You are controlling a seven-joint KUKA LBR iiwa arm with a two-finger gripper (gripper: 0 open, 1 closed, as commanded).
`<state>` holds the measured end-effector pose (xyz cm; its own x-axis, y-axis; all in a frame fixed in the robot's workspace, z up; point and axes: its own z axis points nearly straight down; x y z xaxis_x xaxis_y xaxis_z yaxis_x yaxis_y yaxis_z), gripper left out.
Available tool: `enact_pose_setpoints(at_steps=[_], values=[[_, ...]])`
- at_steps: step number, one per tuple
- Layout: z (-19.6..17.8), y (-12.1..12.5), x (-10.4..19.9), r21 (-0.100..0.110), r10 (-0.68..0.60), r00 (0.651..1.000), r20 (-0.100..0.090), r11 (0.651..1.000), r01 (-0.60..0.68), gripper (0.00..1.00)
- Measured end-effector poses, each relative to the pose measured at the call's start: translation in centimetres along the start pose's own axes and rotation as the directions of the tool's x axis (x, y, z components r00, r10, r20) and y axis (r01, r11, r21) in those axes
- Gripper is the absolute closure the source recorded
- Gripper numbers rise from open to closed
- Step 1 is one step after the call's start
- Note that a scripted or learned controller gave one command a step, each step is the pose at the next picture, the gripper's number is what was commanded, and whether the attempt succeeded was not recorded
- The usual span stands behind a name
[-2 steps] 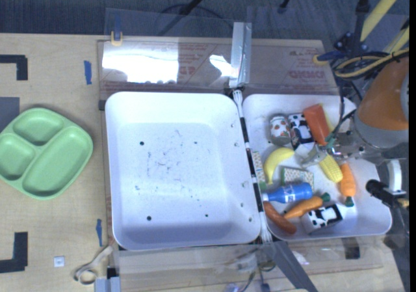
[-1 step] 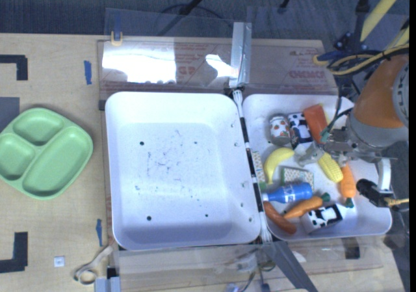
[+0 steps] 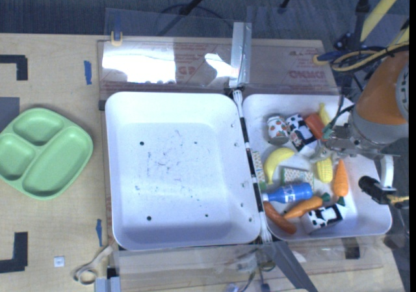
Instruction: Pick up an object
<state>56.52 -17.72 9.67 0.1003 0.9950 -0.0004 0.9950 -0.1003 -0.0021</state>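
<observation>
The right bin (image 3: pixel 370 216) holds a heap of toy food. In it I see a yellow lemon (image 3: pixel 279 157), a blue bottle (image 3: pixel 290 193), a corn cob (image 3: pixel 323 169), two carrots (image 3: pixel 340 178) (image 3: pixel 303 207), a red chili (image 3: pixel 279 220), a spotted mug (image 3: pixel 277 128) and two black-and-white blocks (image 3: pixel 299 130) (image 3: pixel 325 216). My gripper (image 3: pixel 335 143) reaches in from the right under the orange-banded wrist (image 3: pixel 383 99). It hangs low over the bin's right half, just above the corn cob and the upright carrot. Nothing is visibly held in it.
The left bin (image 3: pixel 175 167) lies beside the right one, with a shared rim between them. A green divided plate (image 3: pixel 42 151) rests on the bench at far left. A clear plastic panel (image 3: pixel 169 63) stands behind the bins. Cables and stand legs crowd the upper right.
</observation>
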Motion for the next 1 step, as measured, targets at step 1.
enact_pose_setpoints(at_steps=[1], values=[[-10.9,-0.68,5.2,-0.003,-0.037,0.999,-0.001,0.999,0.037,1.0]])
